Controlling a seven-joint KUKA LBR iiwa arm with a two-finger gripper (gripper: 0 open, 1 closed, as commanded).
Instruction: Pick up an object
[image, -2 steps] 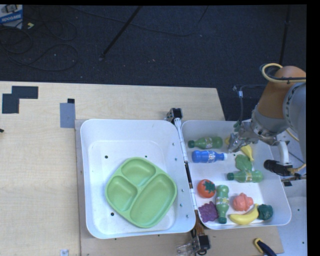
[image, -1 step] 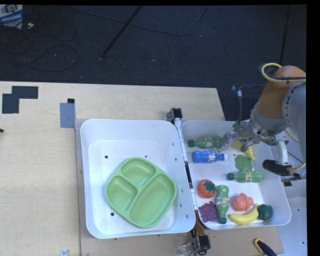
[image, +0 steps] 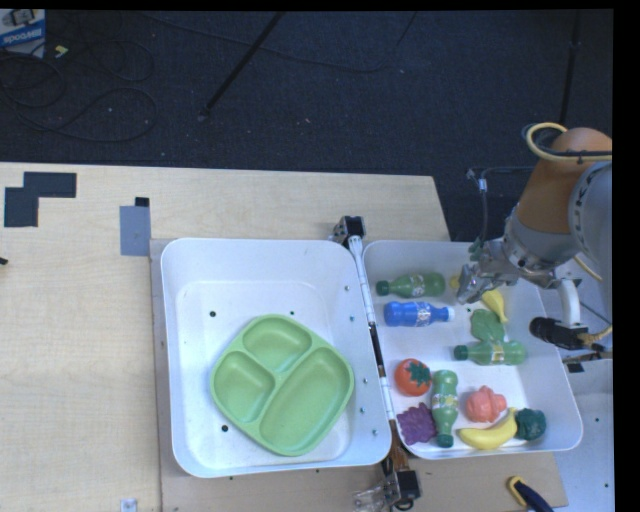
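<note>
My gripper (image: 478, 284) hangs low over the back of the right bin (image: 560, 400), coming in from the right under the orange-banded wrist. Just below it lie a small yellow toy (image: 494, 303) and a green vegetable toy (image: 487, 326). To its left are a green bottle (image: 410, 286) and a blue bottle (image: 418, 314), both on their sides. Another green bottle (image: 492, 352) lies across the bin's middle. I see nothing lifted off the bin floor.
The front of the right bin holds a tomato (image: 412, 376), a green bottle (image: 444, 395), purple grapes (image: 416, 424), a red-orange fruit (image: 484, 404), a banana (image: 487, 435) and a dark green toy (image: 530, 424). The left bin (image: 190, 280) holds a green divided plate (image: 282, 383).
</note>
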